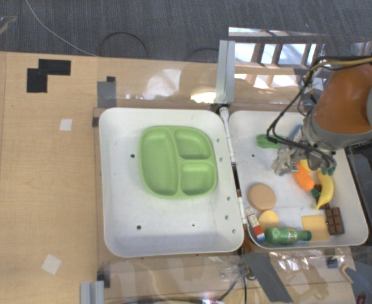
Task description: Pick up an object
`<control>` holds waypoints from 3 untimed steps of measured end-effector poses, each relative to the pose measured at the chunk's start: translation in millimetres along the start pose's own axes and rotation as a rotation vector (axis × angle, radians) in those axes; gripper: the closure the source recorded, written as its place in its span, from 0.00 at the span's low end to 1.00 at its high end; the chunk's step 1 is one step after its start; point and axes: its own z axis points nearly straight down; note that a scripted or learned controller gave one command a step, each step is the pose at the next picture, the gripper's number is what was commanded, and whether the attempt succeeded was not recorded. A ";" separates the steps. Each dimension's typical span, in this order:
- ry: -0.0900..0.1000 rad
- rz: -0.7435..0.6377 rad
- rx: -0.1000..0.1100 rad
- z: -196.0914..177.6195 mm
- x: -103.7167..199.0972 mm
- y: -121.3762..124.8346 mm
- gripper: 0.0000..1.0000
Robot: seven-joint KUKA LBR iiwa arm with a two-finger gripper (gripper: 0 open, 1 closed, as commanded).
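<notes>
Presently, the arm (350, 100) reaches in over the right bin (357, 233), with its pincer (293, 163) lowered into the far half of that bin. Whether the pincer is released or clenched cannot be told from this angle, and nothing is visibly held in it.

The right bin holds the loose objects. An orange carrot-shaped piece (304, 178) lies just beside the pincer, toward the bin's right wall, with a yellow banana (325, 190) touching it on the outer side. A small green piece (265, 141) lies near the far-left part of the bin. A round tan bun (262, 196) sits at the bin's middle-left, and a yellow ball (269, 218) lies just beside it toward the near edge. A green bottle (286, 235) lies on its side along the near wall. A pale cheese block (314, 224) and a brown chocolate bar (334, 220) occupy the near-right corner.

The left bin (122, 233) carries a green divided plate (176, 161), set at its centre.
</notes>
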 end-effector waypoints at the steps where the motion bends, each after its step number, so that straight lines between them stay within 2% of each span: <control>1: 0.001 -0.001 0.000 0.6 0.4 0.1 0.00; 2: 0.020 0.016 -0.002 16.7 -16.2 -7.3 0.00; 3: 0.004 0.011 -0.001 1.2 -21.5 -5.9 1.00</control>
